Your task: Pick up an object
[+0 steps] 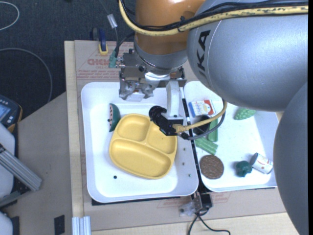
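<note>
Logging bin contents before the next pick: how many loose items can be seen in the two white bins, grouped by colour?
Yellow: 1, divided plastic plate
Green: 4, watermelon slice toy, leafy piece, bean pod, teal figure
Brown: 1, round cookie
White: 2, printed carton, small tube
Total: 8

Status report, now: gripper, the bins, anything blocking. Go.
Gripper low over the left bin's far end, nothing seen between its fingers. Yellow divided plate and watermelon slice lie just below it. Brown disc sits in the right bin.
</note>
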